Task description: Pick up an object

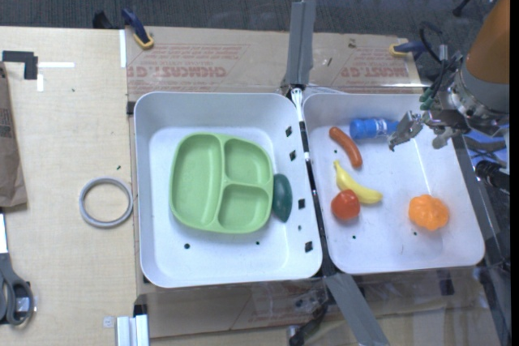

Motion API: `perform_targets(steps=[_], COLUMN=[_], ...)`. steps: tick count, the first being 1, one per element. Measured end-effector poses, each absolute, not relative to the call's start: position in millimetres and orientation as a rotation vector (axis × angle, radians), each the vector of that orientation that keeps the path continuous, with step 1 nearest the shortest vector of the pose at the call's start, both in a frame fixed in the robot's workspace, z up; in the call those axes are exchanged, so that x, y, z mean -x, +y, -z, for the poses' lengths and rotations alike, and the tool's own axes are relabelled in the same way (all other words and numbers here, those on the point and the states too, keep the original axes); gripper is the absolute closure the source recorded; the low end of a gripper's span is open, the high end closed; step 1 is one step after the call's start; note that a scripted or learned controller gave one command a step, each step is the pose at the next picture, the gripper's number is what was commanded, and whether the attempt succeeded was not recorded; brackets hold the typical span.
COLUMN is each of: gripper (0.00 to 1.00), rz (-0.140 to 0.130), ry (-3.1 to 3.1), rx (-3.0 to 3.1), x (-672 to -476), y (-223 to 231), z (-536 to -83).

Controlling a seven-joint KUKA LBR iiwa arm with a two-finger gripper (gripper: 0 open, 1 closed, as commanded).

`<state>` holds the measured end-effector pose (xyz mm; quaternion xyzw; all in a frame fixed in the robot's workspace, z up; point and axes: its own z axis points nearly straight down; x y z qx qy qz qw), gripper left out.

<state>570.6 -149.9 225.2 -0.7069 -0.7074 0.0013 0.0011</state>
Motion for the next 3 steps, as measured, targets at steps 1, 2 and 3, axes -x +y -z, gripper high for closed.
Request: perform_targets(steps=[1, 2, 3], gripper=[0.00, 1.00, 1.00], rz=[-0.001, -0.002, -0.003], ry=[-2.224, -2.222, -2.225], rx=[2.220, 2.222, 2.219], x=[-629.9, -630.0, -647.8], y=[-105, -105, -42], z=[-92, -101, -219])
